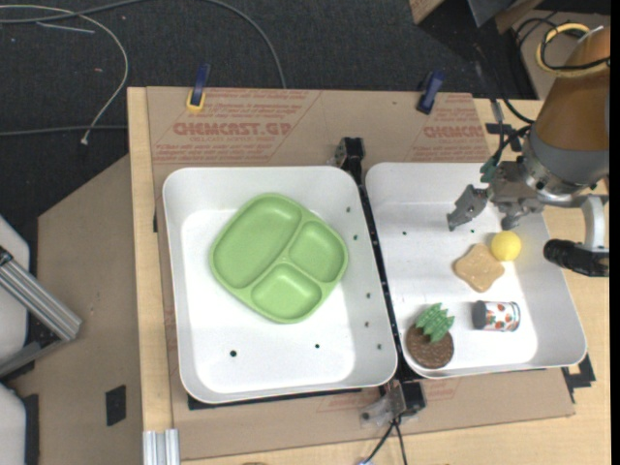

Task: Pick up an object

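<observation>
Above right bin [407, 194], jaws [487, 208] spread, empty.

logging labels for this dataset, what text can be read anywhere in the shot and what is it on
"CHEMCAST GP" in red print, on the brown paper-covered board behind the left white bin.
The same red print repeats behind the right white bin, about, but is too blurred to read fully.
The small red and white can bears markings too small to read.

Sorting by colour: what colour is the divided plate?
Light green plate, camera view.
</observation>
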Robot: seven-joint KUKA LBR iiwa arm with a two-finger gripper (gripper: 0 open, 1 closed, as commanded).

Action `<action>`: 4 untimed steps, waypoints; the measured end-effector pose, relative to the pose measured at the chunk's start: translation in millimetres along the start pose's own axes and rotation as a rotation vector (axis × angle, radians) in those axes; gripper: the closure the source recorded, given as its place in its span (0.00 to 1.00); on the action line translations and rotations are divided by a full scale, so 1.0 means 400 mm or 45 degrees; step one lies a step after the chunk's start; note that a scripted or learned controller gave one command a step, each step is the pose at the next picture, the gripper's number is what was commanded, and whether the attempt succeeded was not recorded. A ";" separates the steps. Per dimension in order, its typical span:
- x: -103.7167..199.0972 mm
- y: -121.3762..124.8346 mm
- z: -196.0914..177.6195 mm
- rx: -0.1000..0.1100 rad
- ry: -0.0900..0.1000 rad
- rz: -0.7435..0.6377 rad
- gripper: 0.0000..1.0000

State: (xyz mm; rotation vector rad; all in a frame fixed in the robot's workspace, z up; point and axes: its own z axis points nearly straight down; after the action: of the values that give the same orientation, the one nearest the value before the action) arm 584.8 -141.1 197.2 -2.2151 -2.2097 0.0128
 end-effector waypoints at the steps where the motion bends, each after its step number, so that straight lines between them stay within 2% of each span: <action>1: 0.001 0.008 -0.019 -0.018 -0.003 -0.004 0.00; 2: 0.018 0.011 0.135 -0.009 0.000 -0.004 0.00; 3: 0.020 0.010 0.268 -0.011 -0.001 -0.003 0.00; 4: 0.019 0.015 0.231 -0.020 -0.002 -0.003 1.00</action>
State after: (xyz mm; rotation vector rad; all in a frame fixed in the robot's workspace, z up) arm 589.4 -133.2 104.8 -2.2218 -2.2207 -0.0025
